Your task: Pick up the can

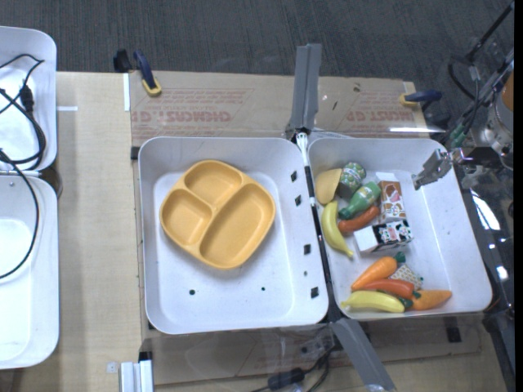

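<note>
Nearest the camera, along the front wall of the right bin [478, 243], lie a yellow banana [374, 302] and, touching it on the right, a small orange carrot [431, 299]; just behind them sit a red pepper [391, 287] and a second carrot [375, 272], tilted up toward the right. Further back in that bin, a black-and-white carton [384, 235] rests beside a red-and-white box [392, 202] — the printing on both is too small to read. A second banana [333, 230] curves along the bin's left wall, with a pale yellow wedge [326, 185] behind it. Between them and the boxes lie a green bottle-shaped toy [360, 198] and an orange piece [357, 220] under it. The can [353, 174], greenish with a mottled label, stands at the back of this cluster, near the rear left corner of the right bin, touching the wedge and the green toy.

In the left bin [159, 284] a yellow divided plate [217, 213] with three compartments sits slightly left of centre.

At the right edge the arm reaches in, and the gripper [431, 170] hangs over the rear right part of the right bin, well apart from the can, angled down and to the left. Whether its tips are spread or pressed together cannot be told at this size; nothing shows between them.

Behind the bins lies a sheet of cardboard [196, 109] with red lettering, upside down from here — its words are not legible with confidence.
</note>
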`<state>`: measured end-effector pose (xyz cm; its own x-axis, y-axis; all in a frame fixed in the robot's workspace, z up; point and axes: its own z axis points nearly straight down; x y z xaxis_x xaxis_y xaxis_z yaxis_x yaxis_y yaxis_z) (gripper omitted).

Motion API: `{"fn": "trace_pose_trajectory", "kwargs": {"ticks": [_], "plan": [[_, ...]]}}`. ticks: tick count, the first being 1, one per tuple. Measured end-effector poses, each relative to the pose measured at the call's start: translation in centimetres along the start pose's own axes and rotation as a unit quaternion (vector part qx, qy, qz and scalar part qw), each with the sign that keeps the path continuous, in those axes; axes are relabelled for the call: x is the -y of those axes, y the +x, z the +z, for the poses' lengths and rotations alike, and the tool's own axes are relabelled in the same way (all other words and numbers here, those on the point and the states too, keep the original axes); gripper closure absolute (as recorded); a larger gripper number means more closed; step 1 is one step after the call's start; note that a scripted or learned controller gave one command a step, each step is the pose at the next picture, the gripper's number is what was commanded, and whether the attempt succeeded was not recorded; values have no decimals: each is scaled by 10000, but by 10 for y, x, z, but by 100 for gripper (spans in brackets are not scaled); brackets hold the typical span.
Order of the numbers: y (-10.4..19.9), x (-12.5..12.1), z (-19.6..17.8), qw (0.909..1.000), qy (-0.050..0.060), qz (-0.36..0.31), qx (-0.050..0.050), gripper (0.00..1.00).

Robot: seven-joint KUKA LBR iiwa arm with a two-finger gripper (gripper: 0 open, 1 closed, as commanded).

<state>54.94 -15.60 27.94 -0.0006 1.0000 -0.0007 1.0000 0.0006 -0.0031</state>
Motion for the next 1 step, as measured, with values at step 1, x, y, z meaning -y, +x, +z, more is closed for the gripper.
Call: {"fn": "trace_pose_trajectory", "kwargs": {"ticks": [1], "plan": [[12,-1,-50,9996,-8,279,3,0]]}}
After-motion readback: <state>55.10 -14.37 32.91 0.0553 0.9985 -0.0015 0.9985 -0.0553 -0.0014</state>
